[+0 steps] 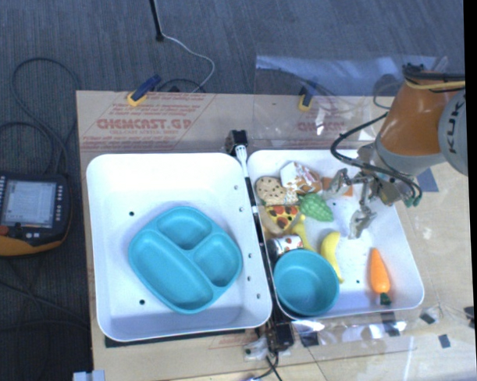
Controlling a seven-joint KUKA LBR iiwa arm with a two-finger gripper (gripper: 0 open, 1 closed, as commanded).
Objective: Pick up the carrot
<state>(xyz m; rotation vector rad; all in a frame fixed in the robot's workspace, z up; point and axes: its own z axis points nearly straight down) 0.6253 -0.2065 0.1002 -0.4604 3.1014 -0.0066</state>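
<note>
Orange and small, the carrot (379,274) lay in the right bin (404,242), near its front right corner, green tip toward the front rim. I saw the pincer (363,213) hanging over the middle of that bin, apart from the carrot and behind it; its fingers looked spread, with nothing between them. Just left of the carrot sat a yellow banana (331,249), and beside that a blue bowl (305,282). Toy food crowded the bin's back left part: a cookie (270,190), a pizza slice (281,216), a green leaf (316,207). On my desk (142,123) the left bin (113,182) carried a blue divided plate (185,257)
</note>
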